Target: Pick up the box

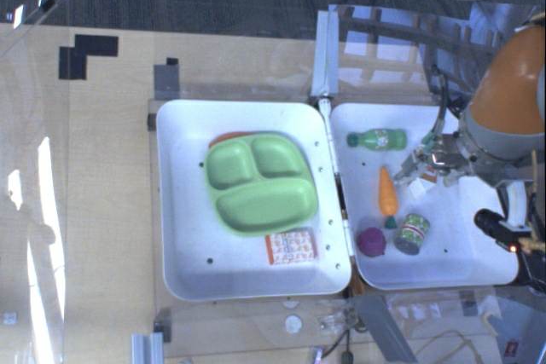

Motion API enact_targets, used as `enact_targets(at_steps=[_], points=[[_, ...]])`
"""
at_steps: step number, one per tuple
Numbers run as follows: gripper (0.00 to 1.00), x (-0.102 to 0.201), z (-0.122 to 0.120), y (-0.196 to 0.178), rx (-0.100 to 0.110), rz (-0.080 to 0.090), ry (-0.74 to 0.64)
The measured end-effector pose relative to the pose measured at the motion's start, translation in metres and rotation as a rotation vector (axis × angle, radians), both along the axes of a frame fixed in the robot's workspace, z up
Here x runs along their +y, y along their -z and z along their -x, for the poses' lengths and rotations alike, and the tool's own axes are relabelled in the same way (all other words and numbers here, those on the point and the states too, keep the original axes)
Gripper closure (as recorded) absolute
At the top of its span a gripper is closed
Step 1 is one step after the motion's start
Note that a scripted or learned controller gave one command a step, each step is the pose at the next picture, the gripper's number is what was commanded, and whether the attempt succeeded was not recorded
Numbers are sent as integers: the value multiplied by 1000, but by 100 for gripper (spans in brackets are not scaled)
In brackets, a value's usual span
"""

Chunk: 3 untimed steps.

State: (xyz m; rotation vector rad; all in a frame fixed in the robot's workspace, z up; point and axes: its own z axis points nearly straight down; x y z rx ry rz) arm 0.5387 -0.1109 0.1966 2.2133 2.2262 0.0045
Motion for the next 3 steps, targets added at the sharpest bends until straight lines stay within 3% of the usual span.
enact_targets(at_steps=[1, 2, 3], points=[[0, -72, -51, 36, 0, 1, 134], [0, -71, -44, 109, -4, -3, 405], [0, -82, -99, 109, -5, -3, 305]])
